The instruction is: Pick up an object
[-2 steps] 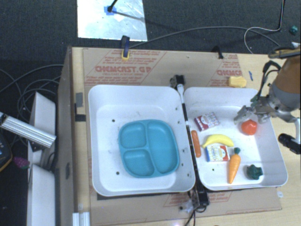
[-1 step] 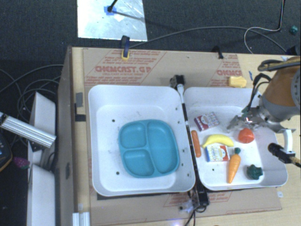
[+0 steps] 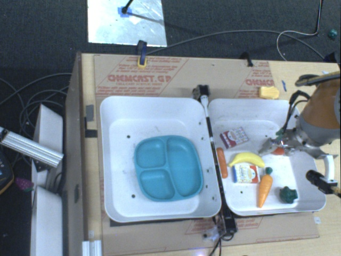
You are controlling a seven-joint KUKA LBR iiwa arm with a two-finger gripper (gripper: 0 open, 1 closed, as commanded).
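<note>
My gripper (image 3: 277,144) is low over the right bin (image 3: 277,111), near its middle right, and the grey arm with its orange band (image 3: 321,110) reaches in from the right. A small red-orange thing (image 3: 278,151) lies just under the gripper. To its left lie a yellow banana (image 3: 246,158), a red and white carton (image 3: 234,137) and a small printed box (image 3: 245,173). An orange carrot (image 3: 264,190), a green broccoli piece (image 3: 288,194) and a tiny dark green bit (image 3: 269,170) lie toward the front. A thin orange stick (image 3: 221,162) rests along the bin's left wall.
The left bin (image 3: 122,116) holds a blue divided plate (image 3: 168,167). A yellow block (image 3: 269,93) sits on the cardboard behind the right bin. Black clamps (image 3: 202,92) join the bins at their shared wall. Cables trail at the back right.
</note>
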